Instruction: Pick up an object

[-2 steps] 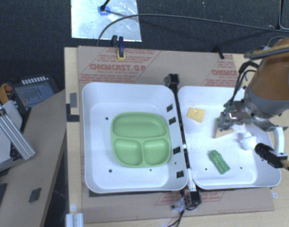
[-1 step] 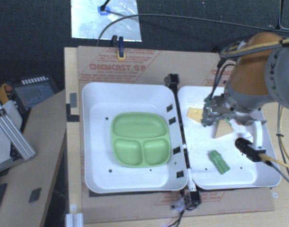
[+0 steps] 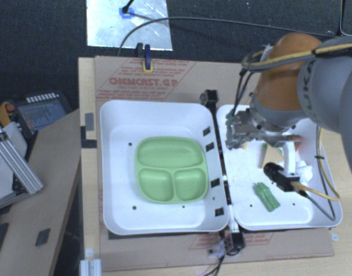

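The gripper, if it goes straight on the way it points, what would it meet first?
Probably the bare floor of the right bin, near its left wall. The gripper points down there; the green ridged block lies apart, nearer the camera. Depth is unclear.

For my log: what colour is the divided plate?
The plate is plain pale green, clearest in the camera view.

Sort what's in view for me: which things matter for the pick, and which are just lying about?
In the job:
gripper, over the right bin
green block in that bin
green divided plate in the left bin

Lying about:
handheld controller on the side table
clamp on the cardboard
silvery sheet
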